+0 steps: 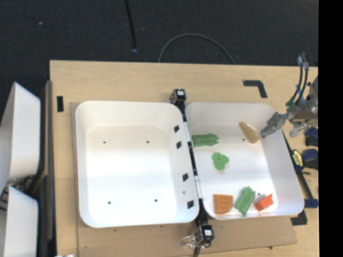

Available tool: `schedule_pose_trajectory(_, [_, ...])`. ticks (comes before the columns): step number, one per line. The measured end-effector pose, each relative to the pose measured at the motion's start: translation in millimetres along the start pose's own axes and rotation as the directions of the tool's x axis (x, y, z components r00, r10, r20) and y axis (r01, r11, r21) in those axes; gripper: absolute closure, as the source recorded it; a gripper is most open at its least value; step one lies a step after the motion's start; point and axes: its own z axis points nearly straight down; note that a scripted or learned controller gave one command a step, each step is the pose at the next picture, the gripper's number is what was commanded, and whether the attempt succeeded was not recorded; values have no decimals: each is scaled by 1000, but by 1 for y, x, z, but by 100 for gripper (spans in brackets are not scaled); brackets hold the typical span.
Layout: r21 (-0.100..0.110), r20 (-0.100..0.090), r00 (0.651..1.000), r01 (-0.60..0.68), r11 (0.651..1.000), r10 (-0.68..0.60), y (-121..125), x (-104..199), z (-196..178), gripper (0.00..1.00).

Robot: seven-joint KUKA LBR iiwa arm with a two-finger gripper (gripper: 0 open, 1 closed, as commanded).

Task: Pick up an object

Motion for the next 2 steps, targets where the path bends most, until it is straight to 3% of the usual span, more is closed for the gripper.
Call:
schedule_pose_trajectory(1, [6,-2,1000,3,1000,-3,30,30,142,0])
schedule_pose_trajectory(2, [-3,0,1000,1,1000,-1,1,72,175,0])
